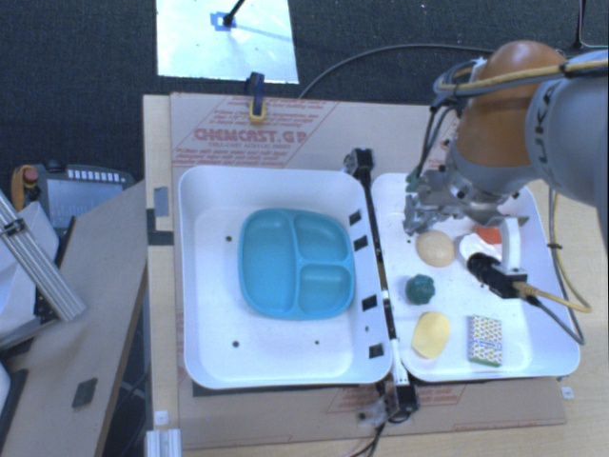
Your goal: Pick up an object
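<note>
Your claw hangs over the right bin, just above and to the left of the pale egg, close to it but not on it. You cannot tell whether the claw stands wide or narrow from this slant, and nothing shows held in it.

The pale egg lies free on the bin floor. It looks nearly round from here, only slightly wider than tall, so it gives no clear pointing direction.

Just below the pale egg and a little left sits a dark green ball. Further below the egg lies a yellow piece, with its long axis running roughly up and down the view. Beside that, below and right of the egg, lies a small patterned box, also lengthwise up and down the view. Its print is too small to read. Right of the egg, a red piece peeks out, partly hidden.

Well left of the egg, the left bin holds a blue divided plate.

Up and left of the egg, beyond the bins, the cardboard sheet reads "CHEMCAST" in red, and the smaller lines around it are not legible. Above and right of the egg, the grey arm carries dark lettering, of which "UK" is clear.
</note>
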Controlling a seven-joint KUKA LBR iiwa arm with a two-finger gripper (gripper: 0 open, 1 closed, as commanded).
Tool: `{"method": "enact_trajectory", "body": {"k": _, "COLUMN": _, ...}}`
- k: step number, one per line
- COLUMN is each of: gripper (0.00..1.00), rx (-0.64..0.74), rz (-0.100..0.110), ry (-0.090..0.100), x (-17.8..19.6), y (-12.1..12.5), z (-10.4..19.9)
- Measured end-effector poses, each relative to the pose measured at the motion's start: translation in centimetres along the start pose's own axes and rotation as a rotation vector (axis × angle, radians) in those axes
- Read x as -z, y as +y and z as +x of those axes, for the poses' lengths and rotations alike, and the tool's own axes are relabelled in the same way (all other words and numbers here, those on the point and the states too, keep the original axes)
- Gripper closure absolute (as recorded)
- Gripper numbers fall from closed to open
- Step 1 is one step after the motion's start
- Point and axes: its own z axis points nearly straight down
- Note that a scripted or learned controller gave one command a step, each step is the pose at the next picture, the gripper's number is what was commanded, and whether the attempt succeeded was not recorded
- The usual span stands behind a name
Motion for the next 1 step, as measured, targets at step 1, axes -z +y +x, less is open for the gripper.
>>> {"method": "enact_trajectory", "body": {"k": 1, "gripper": 1.00, "rx": 0.002, "rz": -0.002, "ry": 0.001, "x": 1.17, "y": -1.68, "z": 5.61}}
